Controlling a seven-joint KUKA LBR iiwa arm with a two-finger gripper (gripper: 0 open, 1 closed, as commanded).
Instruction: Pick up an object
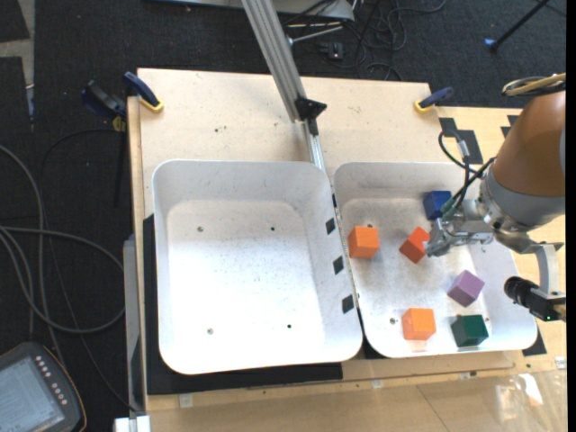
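Note:
My gripper [439,241] hangs low over the right bin [378,180], reaching in from the right. Just to its left, touching or nearly touching it, lies a red block [414,245], tilted. A blue block [437,203] sits just behind the gripper, partly hidden by the wrist and its cables. An orange block [364,241] rests further left, near the bin's left wall. Toward the front of the bin are a purple block [466,287], a second orange block [418,323] and a dark green block [470,329].
The left bin [180,187] stands beside the right one, their walls meeting in the middle. A slanted metal pole [274,43] comes down to the bench at the back. Clamps [144,93] hold the back corners.

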